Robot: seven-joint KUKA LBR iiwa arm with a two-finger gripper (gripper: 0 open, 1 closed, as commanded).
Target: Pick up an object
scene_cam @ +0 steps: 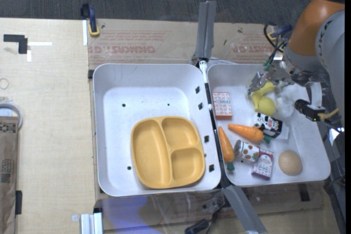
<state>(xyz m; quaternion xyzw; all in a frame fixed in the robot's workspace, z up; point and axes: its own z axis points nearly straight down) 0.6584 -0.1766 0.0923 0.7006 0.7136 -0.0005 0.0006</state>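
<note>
Two white bins (104, 118) sit side by side on a wooden bench. At the right bin's twelve o'clock, the gripper (262, 85) hangs right over a yellow toy lemon (265, 105). I cannot tell if its jaws are wide or shut. Maybe the lemon is light, hard and slippery; pinch its round middle.

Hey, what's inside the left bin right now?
The left bin holds one thing: a yellow divided plate with three compartments, lying toward the near right corner. Small dark spots dot the bare white floor. Whatever lies under the plate is covered.
</note>
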